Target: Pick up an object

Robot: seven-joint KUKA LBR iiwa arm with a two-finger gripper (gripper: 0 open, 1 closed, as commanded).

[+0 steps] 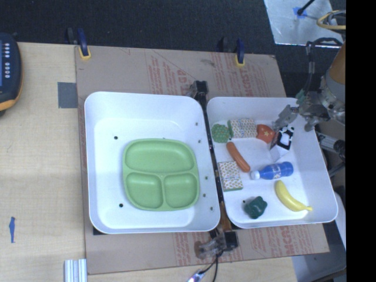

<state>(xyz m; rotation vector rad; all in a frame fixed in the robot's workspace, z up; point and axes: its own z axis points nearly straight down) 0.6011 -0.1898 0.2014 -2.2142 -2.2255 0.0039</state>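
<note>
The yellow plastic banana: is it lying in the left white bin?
No, the yellow plastic banana lies in the right white bin, near its front corner.

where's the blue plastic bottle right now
The blue plastic bottle lies in the right white bin, just above the yellow banana and right of the orange carrot.

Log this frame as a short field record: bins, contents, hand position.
left bin: shallow white bin holding a green three-compartment plate
right bin: shallow white bin with yellow plastic banana, blue plastic bottle, orange toy carrot, dark green toy pepper
hand: hand over right bin's far right part
</note>
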